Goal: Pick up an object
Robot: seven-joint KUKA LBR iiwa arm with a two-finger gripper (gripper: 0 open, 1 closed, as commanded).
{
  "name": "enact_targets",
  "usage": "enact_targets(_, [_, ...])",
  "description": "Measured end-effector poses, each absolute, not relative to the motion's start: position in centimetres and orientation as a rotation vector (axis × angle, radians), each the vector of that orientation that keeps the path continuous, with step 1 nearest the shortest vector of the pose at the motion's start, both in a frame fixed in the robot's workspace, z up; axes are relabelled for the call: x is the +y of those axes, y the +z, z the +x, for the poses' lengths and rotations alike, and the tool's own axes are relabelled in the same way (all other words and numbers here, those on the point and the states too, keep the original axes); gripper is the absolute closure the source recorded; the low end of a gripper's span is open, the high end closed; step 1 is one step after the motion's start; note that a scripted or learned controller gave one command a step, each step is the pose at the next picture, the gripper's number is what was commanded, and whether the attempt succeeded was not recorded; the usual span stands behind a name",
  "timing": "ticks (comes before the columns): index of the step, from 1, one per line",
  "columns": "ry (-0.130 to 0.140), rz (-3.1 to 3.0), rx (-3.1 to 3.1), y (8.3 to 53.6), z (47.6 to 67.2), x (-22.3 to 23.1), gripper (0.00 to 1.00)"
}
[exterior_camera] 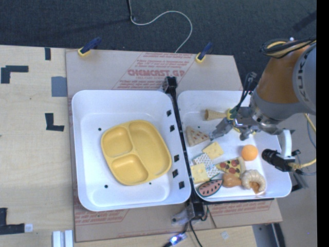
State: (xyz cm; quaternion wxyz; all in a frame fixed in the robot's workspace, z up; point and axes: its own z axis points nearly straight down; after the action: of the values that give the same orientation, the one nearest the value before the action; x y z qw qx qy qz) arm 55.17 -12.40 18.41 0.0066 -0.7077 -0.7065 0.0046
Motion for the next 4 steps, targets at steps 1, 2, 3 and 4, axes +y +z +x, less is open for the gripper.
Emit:
enact_targets(1, [0.001,-2.218,-2.221,19.2,55.5,-12.4,0.00])
enact_targets(2, [0.007,-2.216,-2.219,14.4,54.9,-11.6,0.00])
enact_targets(3, [0.007,-2.216,-2.219,9.0,54.8,-11.5,0.00])
enact_targets(4, [0.001,-2.218,-2.223,10.3,54.9,-11.5,1.00])
